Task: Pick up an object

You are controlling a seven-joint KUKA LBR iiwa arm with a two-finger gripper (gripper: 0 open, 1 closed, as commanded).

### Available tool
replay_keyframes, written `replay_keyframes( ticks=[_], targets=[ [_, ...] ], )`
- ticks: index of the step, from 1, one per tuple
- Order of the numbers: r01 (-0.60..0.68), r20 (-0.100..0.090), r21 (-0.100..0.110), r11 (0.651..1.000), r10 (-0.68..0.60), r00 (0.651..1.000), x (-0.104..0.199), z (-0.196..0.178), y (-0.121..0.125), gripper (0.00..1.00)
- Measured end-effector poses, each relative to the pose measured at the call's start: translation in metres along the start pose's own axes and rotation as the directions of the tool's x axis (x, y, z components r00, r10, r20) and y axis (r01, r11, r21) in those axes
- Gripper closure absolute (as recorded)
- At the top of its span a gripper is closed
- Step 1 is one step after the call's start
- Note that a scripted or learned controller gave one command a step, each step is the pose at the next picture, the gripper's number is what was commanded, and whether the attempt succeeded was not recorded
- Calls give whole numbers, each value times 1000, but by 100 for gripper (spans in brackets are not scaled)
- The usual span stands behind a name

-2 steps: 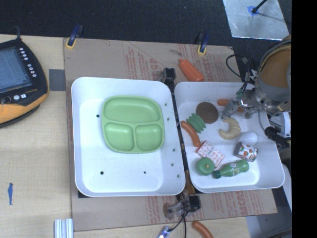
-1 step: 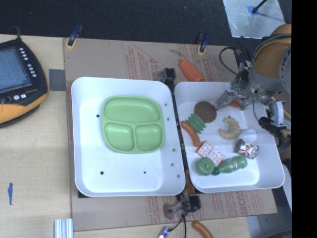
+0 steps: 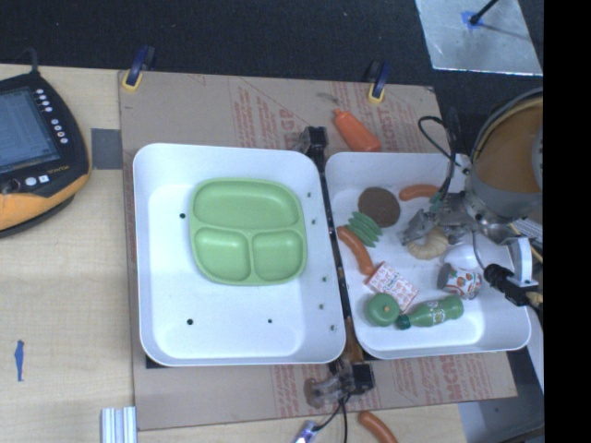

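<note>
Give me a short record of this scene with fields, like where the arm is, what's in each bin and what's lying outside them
arm: enters from the right, gripper low in the right bin
under gripper: pale lumpy item
gripper fingers: cannot tell
left bin: green divided plate
right bin, other items: brown disc, green bottle, sausage, red-and-white packet
outside bins: orange carrot above the right bin, teach pendant at far left
</note>
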State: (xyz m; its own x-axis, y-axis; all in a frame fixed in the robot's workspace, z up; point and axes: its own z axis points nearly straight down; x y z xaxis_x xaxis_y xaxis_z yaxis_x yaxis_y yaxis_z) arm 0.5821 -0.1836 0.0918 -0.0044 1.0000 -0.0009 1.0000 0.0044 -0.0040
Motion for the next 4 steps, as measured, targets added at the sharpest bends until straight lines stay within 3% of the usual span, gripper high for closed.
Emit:
replay_keyframes(
  ticks=[1, 2, 3, 4],
  targets=[
    [4, 2, 1, 1000, -4, 1000, -1, -11, 0, 100],
    [-1, -1, -1, 1000, 1, 1000, -29, -44, -27, 100],
    [0, -1, -2, 1000, 0, 1000, 1, -100, 2, 100],
    [-1, -1, -2, 1000, 1, 1000, 2, -128, 29, 100]
  ],
)
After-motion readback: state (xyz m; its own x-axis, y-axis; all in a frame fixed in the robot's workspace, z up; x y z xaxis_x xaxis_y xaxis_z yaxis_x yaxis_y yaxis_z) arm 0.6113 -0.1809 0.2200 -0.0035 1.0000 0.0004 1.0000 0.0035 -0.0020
